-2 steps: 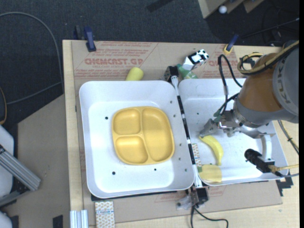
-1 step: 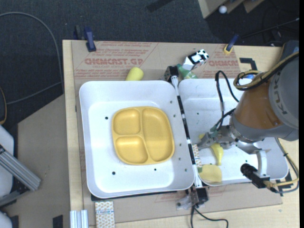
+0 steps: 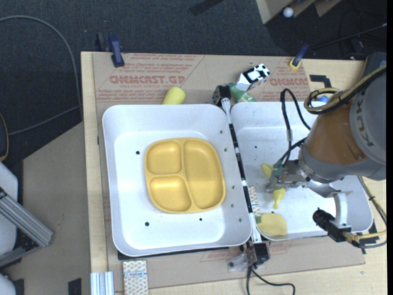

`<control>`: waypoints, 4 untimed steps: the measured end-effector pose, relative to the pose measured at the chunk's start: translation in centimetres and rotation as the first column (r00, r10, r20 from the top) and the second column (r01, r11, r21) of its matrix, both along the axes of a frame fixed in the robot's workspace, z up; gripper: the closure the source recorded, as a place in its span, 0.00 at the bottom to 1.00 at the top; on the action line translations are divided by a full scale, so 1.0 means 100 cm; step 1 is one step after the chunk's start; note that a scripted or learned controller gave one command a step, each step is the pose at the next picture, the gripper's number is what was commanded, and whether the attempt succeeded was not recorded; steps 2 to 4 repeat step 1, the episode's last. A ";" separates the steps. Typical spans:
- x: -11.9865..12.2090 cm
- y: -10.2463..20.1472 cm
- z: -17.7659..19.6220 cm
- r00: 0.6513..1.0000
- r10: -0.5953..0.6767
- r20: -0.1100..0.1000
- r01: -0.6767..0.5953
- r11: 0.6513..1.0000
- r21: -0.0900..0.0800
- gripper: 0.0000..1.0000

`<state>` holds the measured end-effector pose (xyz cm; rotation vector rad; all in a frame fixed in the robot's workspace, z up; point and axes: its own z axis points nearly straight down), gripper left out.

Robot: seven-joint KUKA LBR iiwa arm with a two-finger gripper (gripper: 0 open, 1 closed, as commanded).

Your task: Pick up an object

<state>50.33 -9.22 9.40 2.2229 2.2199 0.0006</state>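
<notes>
Fig.: my fingers (image 3: 277, 181) reach into the right bin (image 3: 258, 128) from the right, low over its floor; spread or pinched, I cannot tell. A small yellow piece (image 3: 279, 195) lies just below them, contact unclear. A pale yellow lump (image 3: 272, 225) sits in the bin's near-left corner. Left bin (image 3: 123, 165) holds a yellow divided tray (image 3: 184, 174), centred.

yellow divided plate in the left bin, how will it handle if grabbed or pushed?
The plate looks like stiff moulded plastic, probably light. It lies flat and wide, so it should slide on the bin floor rather than tip or roll. Its glossy, rounded rim may slip from a two-finger pinch.
</notes>
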 end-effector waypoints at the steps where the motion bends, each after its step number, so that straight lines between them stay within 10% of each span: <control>1: 0.047 0.063 0.121 1.000 0.003 0.001 -0.003 1.000 0.001 1.00; 4: 0.047 0.063 0.121 1.000 0.003 0.001 -0.003 1.000 0.001 1.00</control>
